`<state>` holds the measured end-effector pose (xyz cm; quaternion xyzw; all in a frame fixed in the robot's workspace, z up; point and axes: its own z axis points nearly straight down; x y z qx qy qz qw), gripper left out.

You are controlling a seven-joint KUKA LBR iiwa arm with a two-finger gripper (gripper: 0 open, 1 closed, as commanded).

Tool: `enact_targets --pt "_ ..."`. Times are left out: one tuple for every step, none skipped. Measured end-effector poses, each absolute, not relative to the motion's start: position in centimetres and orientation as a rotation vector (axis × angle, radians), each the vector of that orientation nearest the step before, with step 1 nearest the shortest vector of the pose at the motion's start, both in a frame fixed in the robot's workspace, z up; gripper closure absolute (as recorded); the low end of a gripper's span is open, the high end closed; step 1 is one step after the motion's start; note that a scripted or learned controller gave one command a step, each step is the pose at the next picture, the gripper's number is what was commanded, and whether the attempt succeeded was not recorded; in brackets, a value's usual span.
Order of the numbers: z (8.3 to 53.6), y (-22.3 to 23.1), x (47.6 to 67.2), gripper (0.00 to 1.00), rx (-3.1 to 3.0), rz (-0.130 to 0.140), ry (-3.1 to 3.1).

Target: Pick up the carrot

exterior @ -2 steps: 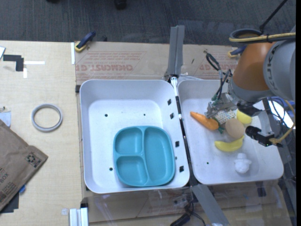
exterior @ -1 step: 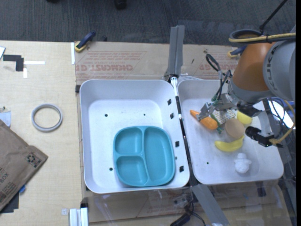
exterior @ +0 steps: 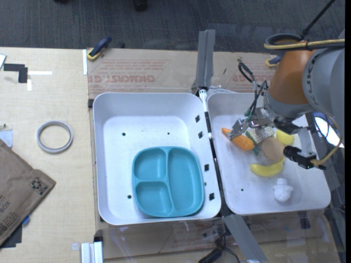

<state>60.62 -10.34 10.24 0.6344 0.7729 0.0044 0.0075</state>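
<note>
The carrot [exterior: 240, 140] is a short orange piece lying in the left part of the right white bin [exterior: 241, 193]. My gripper [exterior: 243, 127] reaches in from the right and hangs right over the carrot's upper side, touching or nearly touching it. The grey arm with its orange band [exterior: 290, 78] hides the bin's far right corner. The carrot's right end runs under the gripper body.
Close to the carrot on the right lie a beige rounded object [exterior: 271, 149], a yellow banana [exterior: 267, 169], another yellow piece [exterior: 284, 137] and a small white object [exterior: 282, 190]. A teal divided plate [exterior: 167, 181] sits in the left bin [exterior: 109, 147]. A tape ring [exterior: 55, 136] lies on the bench.
</note>
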Motion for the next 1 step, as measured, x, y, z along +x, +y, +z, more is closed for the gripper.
enact_targets --pt "11.32 -10.71 60.79 1.00 1.980 0.014 2.404"
